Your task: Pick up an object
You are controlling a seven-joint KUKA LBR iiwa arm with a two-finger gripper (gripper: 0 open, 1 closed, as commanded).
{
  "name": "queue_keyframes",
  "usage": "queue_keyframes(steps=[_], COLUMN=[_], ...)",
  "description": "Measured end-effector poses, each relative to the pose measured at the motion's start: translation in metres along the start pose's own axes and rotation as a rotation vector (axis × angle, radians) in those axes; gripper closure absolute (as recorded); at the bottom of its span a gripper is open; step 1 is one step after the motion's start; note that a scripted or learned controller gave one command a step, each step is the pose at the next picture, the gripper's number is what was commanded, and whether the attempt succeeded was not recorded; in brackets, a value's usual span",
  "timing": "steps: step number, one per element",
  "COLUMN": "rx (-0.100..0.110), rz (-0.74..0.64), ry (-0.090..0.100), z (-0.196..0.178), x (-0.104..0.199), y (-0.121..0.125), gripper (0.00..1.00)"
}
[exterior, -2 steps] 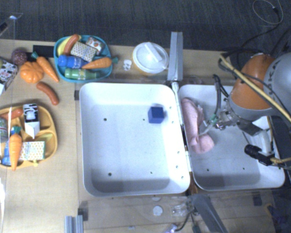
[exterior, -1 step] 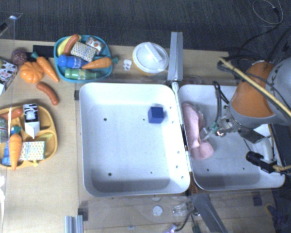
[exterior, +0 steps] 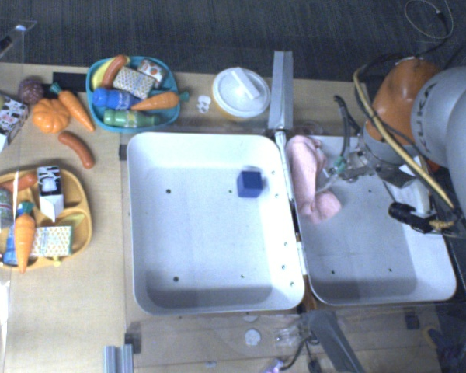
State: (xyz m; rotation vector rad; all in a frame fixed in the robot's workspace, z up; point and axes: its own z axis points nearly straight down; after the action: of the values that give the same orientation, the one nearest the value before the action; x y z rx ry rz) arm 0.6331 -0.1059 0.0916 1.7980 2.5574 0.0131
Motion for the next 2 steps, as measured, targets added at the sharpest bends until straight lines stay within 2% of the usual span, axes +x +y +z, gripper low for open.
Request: queue_keyframes(steps=[1, 2], rx=[-0.002, 0.011], rz=[-0.093, 0.098], ry=[0.000, 0.005], z=[-0.001, -0.095], x=[0.014, 0.040], y=[-0.028, -0.003], gripper=[0.00, 0.00])
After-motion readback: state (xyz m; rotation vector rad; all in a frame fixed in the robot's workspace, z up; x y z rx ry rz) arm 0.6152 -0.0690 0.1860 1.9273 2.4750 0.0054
